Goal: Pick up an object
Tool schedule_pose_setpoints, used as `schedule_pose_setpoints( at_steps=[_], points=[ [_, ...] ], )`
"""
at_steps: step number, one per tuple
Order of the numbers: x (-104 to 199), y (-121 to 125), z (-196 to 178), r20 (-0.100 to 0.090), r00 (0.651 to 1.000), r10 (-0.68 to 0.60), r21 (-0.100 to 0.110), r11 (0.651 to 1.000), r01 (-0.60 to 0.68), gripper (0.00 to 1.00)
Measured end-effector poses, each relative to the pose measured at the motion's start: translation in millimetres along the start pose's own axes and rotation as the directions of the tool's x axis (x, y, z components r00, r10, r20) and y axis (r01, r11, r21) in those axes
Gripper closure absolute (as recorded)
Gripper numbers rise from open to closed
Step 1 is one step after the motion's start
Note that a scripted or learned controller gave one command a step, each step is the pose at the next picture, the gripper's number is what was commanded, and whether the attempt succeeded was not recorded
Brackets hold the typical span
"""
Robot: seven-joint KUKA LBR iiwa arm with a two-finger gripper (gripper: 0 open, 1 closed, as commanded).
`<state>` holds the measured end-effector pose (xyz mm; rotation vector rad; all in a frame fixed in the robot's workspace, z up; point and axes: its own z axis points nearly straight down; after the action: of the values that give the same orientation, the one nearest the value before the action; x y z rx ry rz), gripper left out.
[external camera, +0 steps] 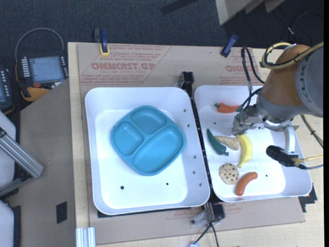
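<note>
1. Gripper [245, 123]: low in the right bin [293, 187]; finger spread cannot be told, nothing seen held.
2. Banana [245, 149]: just below the fingers.
3. Carrot [227, 107]: just above-left.
4. Cookie [229, 173], sausage [245, 183]: further below.

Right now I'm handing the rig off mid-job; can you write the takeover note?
Gripper: low in the right bin, just above the banana's top end; no item seen in it.
Right bin items: carrot at the back, green pepper and bread piece mid-left, banana beside them, cookie and sausage at the front.
Left bin: blue divided plate.
Done: nothing lifted.
Left: grasp one item, probably the banana, and raise it.
</note>
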<state>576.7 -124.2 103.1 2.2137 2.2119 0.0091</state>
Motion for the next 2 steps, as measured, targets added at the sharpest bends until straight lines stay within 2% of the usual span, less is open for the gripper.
schedule_pose_setpoints(
  at_steps=[1,2],
  points=[
    [9,7,-55,-0.003,1.000,-0.003,0.006,1.000,0.003,1.00],
    [11,4,-117,-0.003,1.000,-0.002,0.005,1.000,0.002,1.00]
  ],
)
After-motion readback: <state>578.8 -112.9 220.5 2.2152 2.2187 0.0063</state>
